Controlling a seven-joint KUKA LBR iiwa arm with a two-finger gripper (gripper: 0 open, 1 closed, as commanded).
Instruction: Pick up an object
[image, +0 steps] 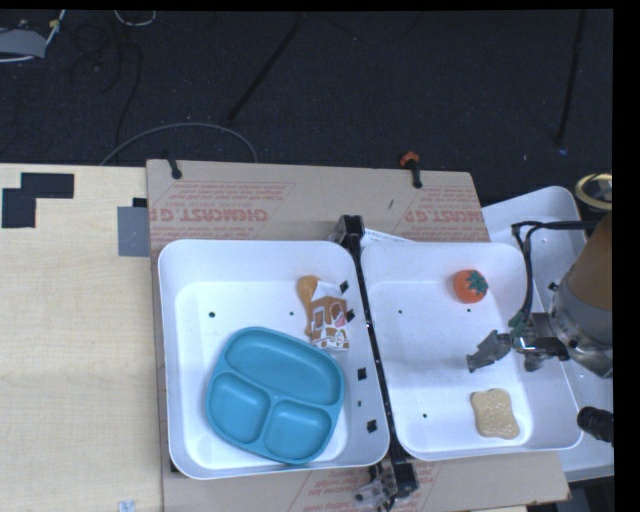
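Observation:
My gripper (492, 352) hangs over the right bin (430, 265), near its right side, with the arm coming in from the right. A tan biscuit-shaped piece (495, 413) lies on the bin floor just below the gripper in the view, apart from it. A red-orange round fruit toy (470, 285) with a green top sits near the bin's far right corner. In the left bin (180, 300) lie a blue divided plate (275, 393), a small printed packet (328, 324) and a brown-orange piece (307, 289) beside it.
A black divider (366, 340) runs between the two bins. Both bins rest on a cardboard sheet (300, 205) held by clamps at the back. Cables (525, 265) loop along the right bin's right rim.

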